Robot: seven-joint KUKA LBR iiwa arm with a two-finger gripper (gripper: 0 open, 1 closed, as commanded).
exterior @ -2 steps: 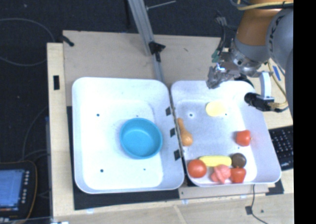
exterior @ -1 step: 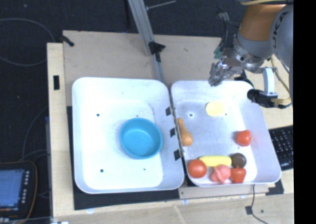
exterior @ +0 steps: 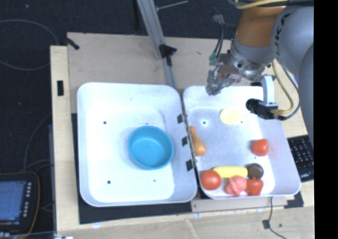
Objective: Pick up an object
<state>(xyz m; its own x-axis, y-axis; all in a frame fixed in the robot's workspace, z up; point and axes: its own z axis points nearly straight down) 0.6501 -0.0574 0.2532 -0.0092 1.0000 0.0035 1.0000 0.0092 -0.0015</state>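
My gripper (exterior: pixel 213 88) hangs over the far left corner of the right bin (exterior: pixel 274 182), fingers pointing down, with nothing visible between them. Below it in that bin lie a pale yellow disc (exterior: pixel 231 116), an orange carrot-like piece (exterior: pixel 197 142) by the left wall and a small red piece (exterior: pixel 260 147) to the right. Along the near wall sit a red tomato (exterior: pixel 210 180), a yellow banana (exterior: pixel 230 171), a pink piece (exterior: pixel 236 185), a dark brown ball (exterior: pixel 255 170) and another red piece (exterior: pixel 254 186). A blue bowl (exterior: pixel 151 147) rests in the left bin (exterior: pixel 95 127).
A slanted metal pole (exterior: pixel 153 27) rises behind the bins, close to the gripper's left. A black cable part (exterior: pixel 260 107) hangs from the arm over the right bin's far side. A keyboard (exterior: pixel 300 156) lies right of the bench.
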